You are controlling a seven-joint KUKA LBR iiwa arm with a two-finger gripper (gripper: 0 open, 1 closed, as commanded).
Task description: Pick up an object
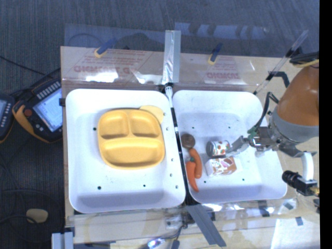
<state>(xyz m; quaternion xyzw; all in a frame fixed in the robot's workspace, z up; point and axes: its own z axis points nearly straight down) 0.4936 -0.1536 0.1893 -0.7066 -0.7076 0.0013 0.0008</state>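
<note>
A: Gripper (239,144) first. Where is it?

B: Low in the right bin (228,110), reaching leftward from the arm (301,102). The grey body with its orange band sits at the right edge of the view; the wrist angles down and left, ending in a slim grey tip.

A: Open or closed?

B: Cannot tell. The tip is small and blurred against the white floor. Nothing shows clearly between it, so no hold noted.

A: Nearest object?

B: A small can (218,148), lying on its side, just left of the tip. It looks to be touching or nearly so; I can't settle which.

A: Next out?

B: A white packet with red print (222,166), just below and left of the tip, flat on the bin floor, close under the can.

A: Further left?

B: An orange carrot (192,170) along the right bin's left wall, running lengthwise toward the near edge. Above it, a round brown item (187,139), near the same wall.

A: And past the divide?

B: The left bin (83,191), well away from the gripper. A yellow divided plate (132,138) rests in its middle, three compartments, upright. A pale yellow piece (153,110) peeks out behind its upper right corner.

A: Outside the bins?

B: An orange and black handheld controller (40,110) on the dark floor, far left of everything.
</note>
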